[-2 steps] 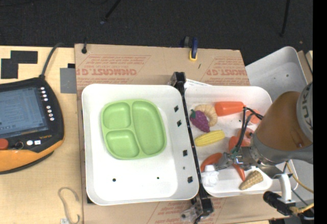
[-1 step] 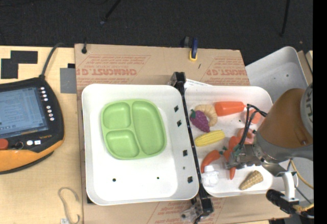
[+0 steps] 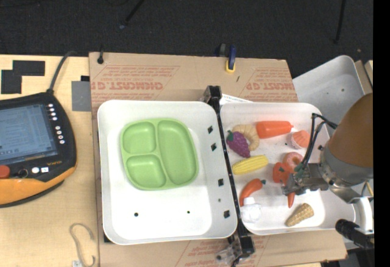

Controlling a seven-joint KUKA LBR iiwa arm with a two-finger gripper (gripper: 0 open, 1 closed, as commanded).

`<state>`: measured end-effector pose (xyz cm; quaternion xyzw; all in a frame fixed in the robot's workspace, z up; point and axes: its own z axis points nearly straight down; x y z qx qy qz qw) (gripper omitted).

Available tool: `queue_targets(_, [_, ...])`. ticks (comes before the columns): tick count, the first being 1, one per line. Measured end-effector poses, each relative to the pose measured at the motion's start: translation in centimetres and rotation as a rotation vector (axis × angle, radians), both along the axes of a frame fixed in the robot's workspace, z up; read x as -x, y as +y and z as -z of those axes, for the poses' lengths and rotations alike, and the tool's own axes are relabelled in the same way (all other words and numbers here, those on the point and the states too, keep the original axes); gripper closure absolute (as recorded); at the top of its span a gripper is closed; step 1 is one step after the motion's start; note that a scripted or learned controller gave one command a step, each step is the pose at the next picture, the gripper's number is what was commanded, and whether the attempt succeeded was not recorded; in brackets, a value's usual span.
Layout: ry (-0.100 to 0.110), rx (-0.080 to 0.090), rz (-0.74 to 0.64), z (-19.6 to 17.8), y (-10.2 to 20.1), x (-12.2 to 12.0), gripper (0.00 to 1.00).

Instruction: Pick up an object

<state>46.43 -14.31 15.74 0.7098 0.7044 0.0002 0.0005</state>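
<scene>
Bench (image 3: 79, 217) carries two white bins side by side on cardboard; you have the arm (image 3: 353, 144) reaching in from the right edge over the right bin (image 3: 308, 108). Left bin (image 3: 122, 211) holds a green divided tray (image 3: 159, 154) near its centre, probably the drop target. Right bin holds the toy food: carrot (image 3: 273, 128) at the far wall, purple eggplant (image 3: 239, 144) and corn cob (image 3: 250, 165) near the inner wall, red chilli (image 3: 251, 189) toward the near inner corner, cone (image 3: 300, 215) at the near wall. Tool (image 3: 295, 185) sits low at a red tomato-like piece (image 3: 281, 172), seemingly placed for a grasp there. A small red pepper (image 3: 290, 200) lies just beneath it. You cannot tell from this view whether it is released or clenched.
</scene>
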Motion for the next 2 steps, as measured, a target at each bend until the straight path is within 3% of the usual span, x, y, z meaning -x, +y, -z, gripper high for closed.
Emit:
queue_targets(1, [-0.001, 0.000, -0.006, -5.3, -0.6, -0.9, 1.00])
queue_targets(2, [0.001, -0.001, -0.006, -7.1, -0.7, -1.0, 1.00])
